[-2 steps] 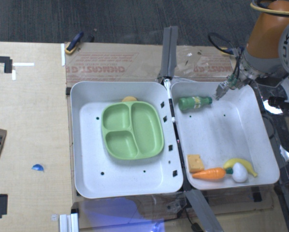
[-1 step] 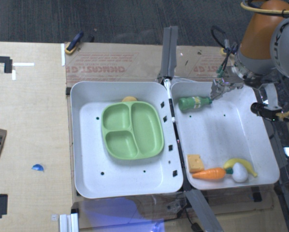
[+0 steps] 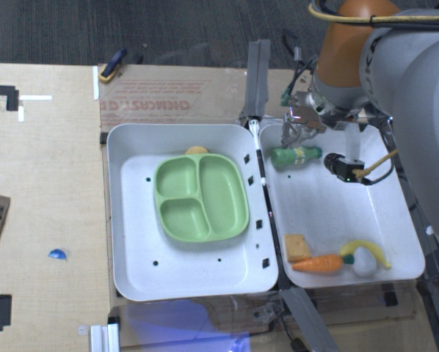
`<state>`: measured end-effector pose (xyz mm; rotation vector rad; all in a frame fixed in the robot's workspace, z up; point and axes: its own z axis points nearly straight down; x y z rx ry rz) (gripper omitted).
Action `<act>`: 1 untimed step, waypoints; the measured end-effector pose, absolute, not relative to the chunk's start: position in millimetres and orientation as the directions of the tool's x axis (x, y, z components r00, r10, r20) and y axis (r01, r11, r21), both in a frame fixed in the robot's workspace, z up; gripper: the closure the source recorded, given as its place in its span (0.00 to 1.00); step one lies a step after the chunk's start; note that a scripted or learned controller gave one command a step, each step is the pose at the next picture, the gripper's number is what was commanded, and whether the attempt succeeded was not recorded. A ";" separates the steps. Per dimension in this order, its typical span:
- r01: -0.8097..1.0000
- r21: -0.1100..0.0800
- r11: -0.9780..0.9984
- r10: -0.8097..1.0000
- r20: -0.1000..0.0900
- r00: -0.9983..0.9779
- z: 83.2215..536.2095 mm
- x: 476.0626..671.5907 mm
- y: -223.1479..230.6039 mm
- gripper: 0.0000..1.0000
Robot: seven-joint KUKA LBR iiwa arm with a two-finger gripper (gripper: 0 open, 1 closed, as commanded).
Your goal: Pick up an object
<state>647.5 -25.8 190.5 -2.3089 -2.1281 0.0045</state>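
Note:
A green bottle (image 3: pixel 296 155) lies on its side in the far left corner of the right bin (image 3: pixel 366 211). My gripper (image 3: pixel 296 130) hangs just behind and above it, very close to the bottle's top side. At the near edge of the same bin lie a tan square block (image 3: pixel 296 247), an orange carrot (image 3: pixel 318 264), a yellow banana (image 3: pixel 368 251) and a white ball (image 3: pixel 364 265). In the left bin (image 3: pixel 131 226) sits a green divided plate (image 3: pixel 202 196), with a small yellow-orange thing (image 3: pixel 197 150) partly hidden behind its far rim.
The arm's grey body and orange band (image 3: pixel 355 28) fill the upper right, above the right bin's far side. A black cable piece (image 3: pixel 344 168) hangs to the right of the bottle. A grey divider rail (image 3: pixel 258 79) rises between the bins at the back.

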 end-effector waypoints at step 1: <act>0.991 -0.003 0.134 0.991 -0.001 -0.134 210.9 599.6 -95.3 1.00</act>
